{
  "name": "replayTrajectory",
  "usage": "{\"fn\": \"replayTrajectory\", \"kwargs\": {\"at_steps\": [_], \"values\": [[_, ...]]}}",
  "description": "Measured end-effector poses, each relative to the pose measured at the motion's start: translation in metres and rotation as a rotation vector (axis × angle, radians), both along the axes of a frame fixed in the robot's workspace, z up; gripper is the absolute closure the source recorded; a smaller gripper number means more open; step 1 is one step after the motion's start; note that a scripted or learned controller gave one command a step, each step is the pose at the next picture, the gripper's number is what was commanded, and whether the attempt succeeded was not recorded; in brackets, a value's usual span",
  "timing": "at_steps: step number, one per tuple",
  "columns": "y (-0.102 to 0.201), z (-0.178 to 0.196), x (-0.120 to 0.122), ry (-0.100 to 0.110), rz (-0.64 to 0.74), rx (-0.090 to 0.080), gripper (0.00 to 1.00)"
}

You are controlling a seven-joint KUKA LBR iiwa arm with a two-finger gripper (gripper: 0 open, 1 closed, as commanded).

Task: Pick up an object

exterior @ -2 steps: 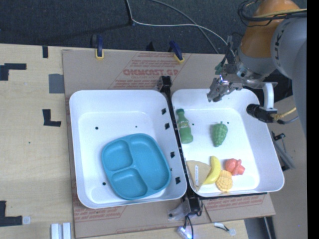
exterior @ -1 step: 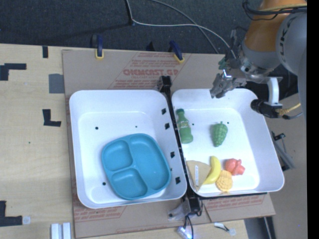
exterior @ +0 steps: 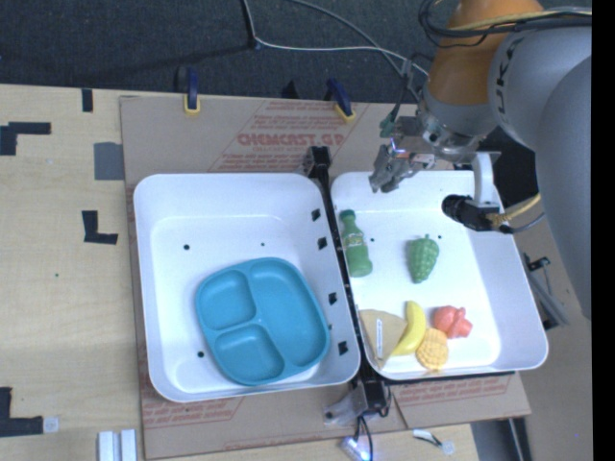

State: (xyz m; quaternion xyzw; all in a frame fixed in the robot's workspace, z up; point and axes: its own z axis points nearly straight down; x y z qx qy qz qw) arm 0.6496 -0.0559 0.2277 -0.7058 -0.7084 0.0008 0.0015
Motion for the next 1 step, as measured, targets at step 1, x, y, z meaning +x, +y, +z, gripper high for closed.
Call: {"fn": "replayTrajectory", "kwargs": {"at_steps": [1], "values": [[0.0568,-0.0121,-0.0030,0.000,0.000,0.000,1.00]]}}
